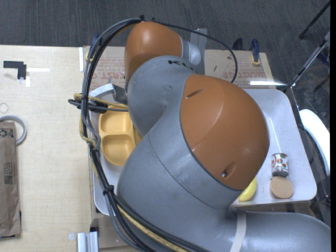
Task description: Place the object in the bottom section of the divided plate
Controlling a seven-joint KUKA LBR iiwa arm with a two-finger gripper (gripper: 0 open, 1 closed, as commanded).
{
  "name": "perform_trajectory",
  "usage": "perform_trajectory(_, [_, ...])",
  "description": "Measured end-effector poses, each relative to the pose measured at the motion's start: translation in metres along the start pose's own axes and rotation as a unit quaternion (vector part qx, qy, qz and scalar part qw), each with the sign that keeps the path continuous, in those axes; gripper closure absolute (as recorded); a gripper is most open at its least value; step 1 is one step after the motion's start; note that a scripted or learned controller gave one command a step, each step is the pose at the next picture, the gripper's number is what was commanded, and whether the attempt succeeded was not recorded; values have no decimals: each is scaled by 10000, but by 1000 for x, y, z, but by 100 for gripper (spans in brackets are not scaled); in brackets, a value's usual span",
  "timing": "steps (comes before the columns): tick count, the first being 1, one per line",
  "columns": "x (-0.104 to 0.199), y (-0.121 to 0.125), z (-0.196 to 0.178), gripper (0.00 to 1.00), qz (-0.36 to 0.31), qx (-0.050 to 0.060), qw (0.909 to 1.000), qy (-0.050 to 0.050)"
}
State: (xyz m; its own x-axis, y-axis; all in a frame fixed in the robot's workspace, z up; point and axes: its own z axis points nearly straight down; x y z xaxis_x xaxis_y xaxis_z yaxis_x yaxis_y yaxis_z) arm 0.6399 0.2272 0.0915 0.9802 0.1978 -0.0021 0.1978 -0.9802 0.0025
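Arm (210, 156): nearest the camera, its grey and orange bulk covers the middle of the camera view from 5 o'clock up to 12 o'clock and hides most of the left bin.
Cables (92, 135): a black bundle loops along the arm's 9 o'clock side and arches over its top.
Tool: buried under the arm's body; whether it is apart, together or clamped on anything, I cannot tell.
Divided plate (116, 135): yellow, lying in the left bin at 9 o'clock of the arm; two compartments show, one toward 12 o'clock and one toward 6 o'clock, parted by a ridge. The rest is behind the arm.
Plate contents: both visible compartments look bare yellow, so nothing seems to be lying in the part that shows.
Left bin (100, 196): a strip of white rim shows below the plate, toward 7 o'clock.
Right bin (294, 140): white, at 3 o'clock; its floor is mostly bare.
Small jar (280, 165): upright, red-labelled, near the right bin's 5 o'clock corner.
Tan disc (282, 188): flat, just beside the jar at its 6 o'clock.
Yellow piece (249, 190): peeks from under the arm at 9 o'clock of the disc, possibly a banana.
Task object: which thing is meant I cannot tell; the three candidates sit in the right bin, well apart from the plate.
Progress: judged early or undecided, with no placement visible and the carry to the plate's bottom section apparently still to do.
Tabletop (42, 140): pale wood at 9 o'clock, bearing a brown packet (8, 188) at the edge.
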Motion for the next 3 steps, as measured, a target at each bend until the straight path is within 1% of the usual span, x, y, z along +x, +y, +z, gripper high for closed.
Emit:
perform_trajectory(1, [-43,-2,-3,100,-2482,-43,9687,-23])
perform_trajectory(2, [-3,-1,-1,100,-193,10,9998,14])
perform_trajectory(3, [13,3,-55,100,8,7,10000,8])
